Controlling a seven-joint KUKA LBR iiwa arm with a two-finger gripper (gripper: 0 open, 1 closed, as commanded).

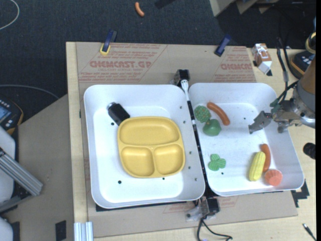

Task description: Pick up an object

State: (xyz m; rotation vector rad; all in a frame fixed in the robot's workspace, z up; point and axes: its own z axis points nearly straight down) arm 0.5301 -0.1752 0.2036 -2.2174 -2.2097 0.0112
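Gripper [266, 123] over right bin [241, 187], fingers spread, nothing held; corn [257, 165] likely light, stiff, slick: pinch mid-length

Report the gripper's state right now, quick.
Gripper: over the right bin, nothing between its fingers; open or shut cannot be told.

The brown board [150, 59] under the bins reads "CHEMCAST GP" in red.
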